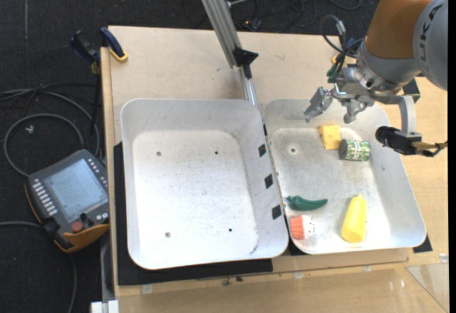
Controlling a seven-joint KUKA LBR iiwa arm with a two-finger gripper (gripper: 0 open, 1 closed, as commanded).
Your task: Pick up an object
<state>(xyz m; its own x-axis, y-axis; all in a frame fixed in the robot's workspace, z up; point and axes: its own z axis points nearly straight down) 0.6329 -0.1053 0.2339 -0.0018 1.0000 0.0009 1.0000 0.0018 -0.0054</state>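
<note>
Objects for picking are lying in the right bin (399, 183): a yellow block (330, 137) and a green-labelled can (354, 150) toward the far side, a green pepper (306, 202), a yellow bottle-like piece (355, 219) and a small red and white item (303, 227) toward the near side. What the red and white item is cannot be made out at this size.

Largest, the worktop (178, 62) is carrying both bins, its right and near edges running out of sight. The left bin (142, 126) is sitting beside the right one, their rims overlapping along the middle. The arm (406, 19) is reaching in from the right, cut off at the edge, its orange band filling the top corner. A metal pole (217, 8) is slanting across the far side of the worktop.

The hand (331, 108) is hovering over the far rim of the right bin, just beyond the yellow block, its fingers (315, 106) spread apart and pinching nothing.
</note>
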